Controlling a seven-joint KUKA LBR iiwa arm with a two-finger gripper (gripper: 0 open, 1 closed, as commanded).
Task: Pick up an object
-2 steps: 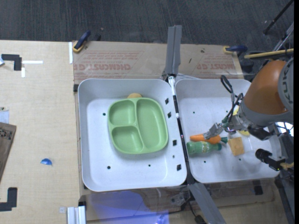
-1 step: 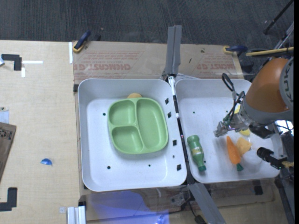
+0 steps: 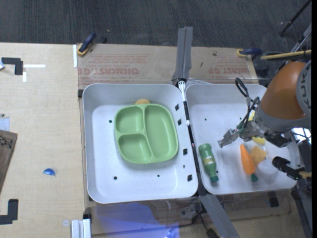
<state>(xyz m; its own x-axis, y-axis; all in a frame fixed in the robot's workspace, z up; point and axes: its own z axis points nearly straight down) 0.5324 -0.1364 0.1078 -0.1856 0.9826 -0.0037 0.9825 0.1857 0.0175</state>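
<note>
In the right bin a green bottle lies near the left wall. An orange carrot with a green tip lies to its right. A pale tan piece and a small yellow piece sit beside the carrot. My gripper hangs low over the middle of the right bin, just above and right of the bottle and left of the carrot. I see nothing held in it. The arm's orange band covers the bin's right side.
The left bin holds a green divided plate, with a small yellow thing peeking out behind its far rim. A grey divider post rises between the bins at the back. Cardboard lies behind the bins.
</note>
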